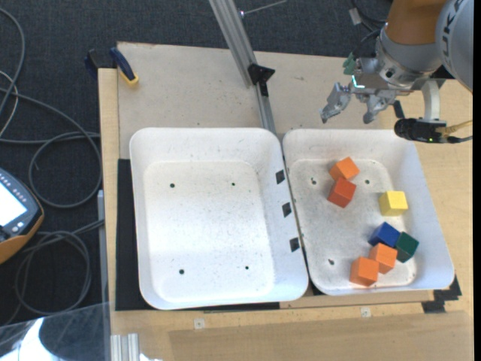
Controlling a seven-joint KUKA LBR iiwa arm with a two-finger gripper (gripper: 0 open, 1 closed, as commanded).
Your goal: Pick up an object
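My gripper (353,110) hangs open above the far edge of the right bin (428,224), nothing between its two fingers. In that bin lie several small blocks: an orange one (346,168) and a red-orange one (341,192) near the far middle, a yellow one (393,202) to the right, and a cluster of blue (385,234), dark green (406,246) and two orange blocks (382,256) (364,271) near the front. The gripper is well above and behind the orange block.
The left bin (207,224) sits beside the right one. A slanted metal pole (240,43) rises behind the bins. A blue-and-yellow tool (124,65) lies at the bench's far left corner. Cables lie on the floor to the left.
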